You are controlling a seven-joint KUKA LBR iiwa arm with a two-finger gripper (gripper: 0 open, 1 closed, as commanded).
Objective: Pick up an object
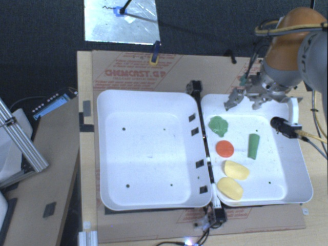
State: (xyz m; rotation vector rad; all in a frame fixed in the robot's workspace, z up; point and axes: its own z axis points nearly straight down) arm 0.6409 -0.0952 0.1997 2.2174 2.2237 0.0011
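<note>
Dark carpet-like backdrop, w/ a shiny silver foil sheet (122,14) at the top. The table (88,168) is pale wood, covered by a brown cardboard sheet w/ red print (134,69). On it are 2 shallow plastic bins side by side: left white bin (148,158) and right white bin (277,178), meeting along a middle seam w/ small black clips.

All the pickable things lie in the right white bin, mostly in its left half.
- Green lumpy leaf-like piece (218,125): closest to the far wall.
- Orange-red round disc (224,148): just on the camera side of the green lump.
- Green rectangular stick (253,146): right of the disc, apart from it, lying lengthwise front to back.
- Yellow oval piece (236,170): near side of the disc.
- Second yellow oval piece (230,188): just beside the first, close to the near rim.

Grey arm w/ orange band (297,29) reaches in from the right. The jaws hang over the far rim of the right white bin, behind the green lump, touching none of the items. They look spread apart, w/ nothing btwn them.
</note>
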